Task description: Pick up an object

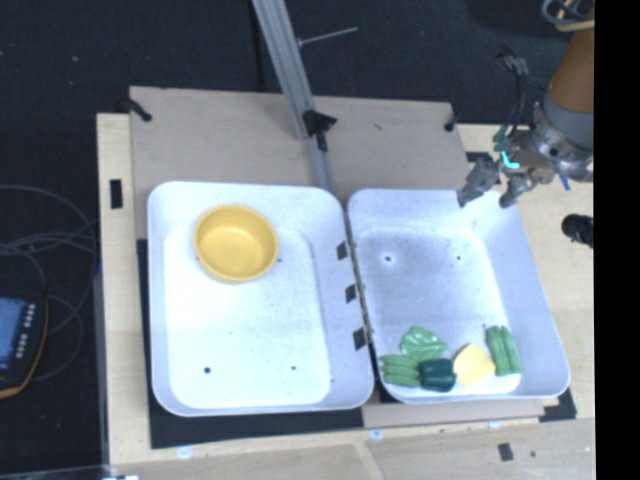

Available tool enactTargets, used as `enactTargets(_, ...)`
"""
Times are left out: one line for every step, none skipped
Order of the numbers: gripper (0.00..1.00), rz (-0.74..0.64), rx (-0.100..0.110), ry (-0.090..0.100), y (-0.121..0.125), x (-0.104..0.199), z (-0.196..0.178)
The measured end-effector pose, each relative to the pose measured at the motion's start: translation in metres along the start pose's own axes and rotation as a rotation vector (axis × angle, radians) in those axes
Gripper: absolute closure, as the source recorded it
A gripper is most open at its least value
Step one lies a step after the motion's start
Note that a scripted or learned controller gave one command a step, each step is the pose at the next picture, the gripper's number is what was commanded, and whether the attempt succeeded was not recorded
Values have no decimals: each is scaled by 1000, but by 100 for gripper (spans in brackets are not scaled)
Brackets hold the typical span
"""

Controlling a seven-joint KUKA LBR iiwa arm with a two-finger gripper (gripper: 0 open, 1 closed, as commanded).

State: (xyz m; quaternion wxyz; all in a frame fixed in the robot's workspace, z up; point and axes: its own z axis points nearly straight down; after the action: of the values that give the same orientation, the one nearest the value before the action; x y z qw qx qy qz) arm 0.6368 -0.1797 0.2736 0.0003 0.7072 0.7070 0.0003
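Pale wooden bench top (pixel 118 298) fills lower frame, brown cardboard sheet (pixel 400 138) laid across its far half. Dark speckled floor (pixel 120 28) beyond bench. Slanted grey metal rail (pixel 283 53) crosses upper centre. Loose dark cables (pixel 50 238) at left, beside black handheld control pendant with orange rim (pixel 18 343). Lighting even, overhead.

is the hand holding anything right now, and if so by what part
Nothing is held. The hand hangs open over the far right corner of the right bin, with no object between its fingers. The small objects lie at that bin's near edge.
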Motion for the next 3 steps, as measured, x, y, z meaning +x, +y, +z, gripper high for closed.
enactTargets(0,0,0,0,0,0,0)
enactTargets(0,0,4,0,-2,-5,43)
enactTargets(0,0,5,0,4,-5,103)
